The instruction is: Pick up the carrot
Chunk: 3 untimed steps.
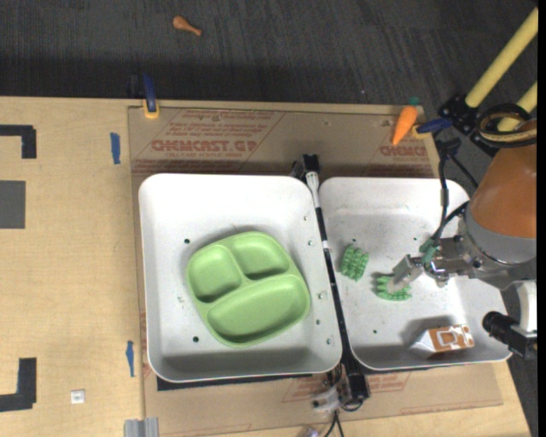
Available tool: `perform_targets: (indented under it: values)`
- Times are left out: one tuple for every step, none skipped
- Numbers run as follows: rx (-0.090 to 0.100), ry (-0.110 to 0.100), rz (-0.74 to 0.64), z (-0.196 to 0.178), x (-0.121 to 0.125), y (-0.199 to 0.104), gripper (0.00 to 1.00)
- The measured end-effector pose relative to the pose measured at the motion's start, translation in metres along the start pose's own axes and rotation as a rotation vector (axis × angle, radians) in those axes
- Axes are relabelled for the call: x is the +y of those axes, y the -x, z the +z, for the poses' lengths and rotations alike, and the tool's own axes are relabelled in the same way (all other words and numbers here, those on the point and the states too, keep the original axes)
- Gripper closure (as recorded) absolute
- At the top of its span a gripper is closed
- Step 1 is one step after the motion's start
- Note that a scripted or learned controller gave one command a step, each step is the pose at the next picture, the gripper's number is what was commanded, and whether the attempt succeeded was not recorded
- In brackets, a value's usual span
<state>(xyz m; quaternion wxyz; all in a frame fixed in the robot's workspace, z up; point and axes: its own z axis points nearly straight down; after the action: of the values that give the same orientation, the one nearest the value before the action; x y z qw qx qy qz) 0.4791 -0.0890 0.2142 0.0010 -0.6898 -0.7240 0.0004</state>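
Two white bins side by side on the bench, centre frame. Left bin (162, 256): one green divided plate (247, 286), three compartments, nothing visible in them, sitting a bit toward the bin's lower middle. Right bin (384, 201): small green grid-shaped piece (353, 262) near the left wall, a flat green ring-like piece (393, 292) just right of it and lower, and a small white-and-orange box (446, 339) near the bottom edge, lying tilted.

Gripper (403, 273) is low in the right bin, centre-right of frame, tip right over or against the green ring piece; contact not resolvable. Finger spread not resolvable either — can't tell whether the pincer is wide or narrow, and nothing is visibly between the fingers. Arm's orange band (508, 196) at the far right edge.

Carrot (404, 124): outside both bins, on the cardboard sheet (213, 128) above the right bin's top edge, upper right of frame, orange body with green top pointing up. Well apart from the gripper.

Writing: red print on the cardboard reads roughly "CHEMCAST GP" above the left bin; a partial repeat shows beside the carrot. Box markings too small to read.

A small orange object (186, 26) lies on the dark floor, upper left of frame.
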Motion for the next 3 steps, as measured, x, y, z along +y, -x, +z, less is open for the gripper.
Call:
perform_targets:
  values:
    - [-0.001,0.003,0.001,-0.01,0.001,0.0,1.0]
    - [0.001,0.0,0.238,0.006,0.002,-0.033,1.0]
    - [0.0,0.0,0.139,0.047,-0.001,0.019,1.0]
